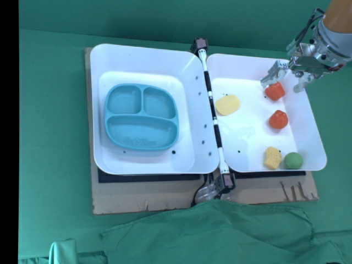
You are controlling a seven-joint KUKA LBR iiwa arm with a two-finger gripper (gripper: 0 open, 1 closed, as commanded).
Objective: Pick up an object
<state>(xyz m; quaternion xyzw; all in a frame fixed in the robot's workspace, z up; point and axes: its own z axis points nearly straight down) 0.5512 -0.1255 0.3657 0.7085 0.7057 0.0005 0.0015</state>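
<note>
You are looking down on a green-covered bench [49,120] that fills the frame, with a loose fold of green cloth [220,232] bunched along the lower edge. On it sits a brown cardboard sheet [126,202], and on that the two white bins lie side by side. The left bin [187,92] takes up the centre-left of the frame and holds a teal divided plate [141,117] with three compartments. The right bin [247,131] sits at centre-right, and a black-and-white striped bar [212,109] runs down between the two bins.

The arm [335,23] comes in at the upper right corner, its orange band at the very top edge. Below it your gripper [287,80] hangs over the upper right part of the right bin with its fingers spread wide, one on each side of an orange-red object [274,91]; that object lies just under and between the fingertips, and you cannot tell from here whether a finger touches it.

The remaining pieces all lie in the right bin. A pale yellow oval piece [227,104] rests near its left wall. A second orange-red piece [278,119] lies lower on the right side. At the lower right corner a yellow corn piece [272,158] and a small green ball [293,160] sit just beside each other.
</note>
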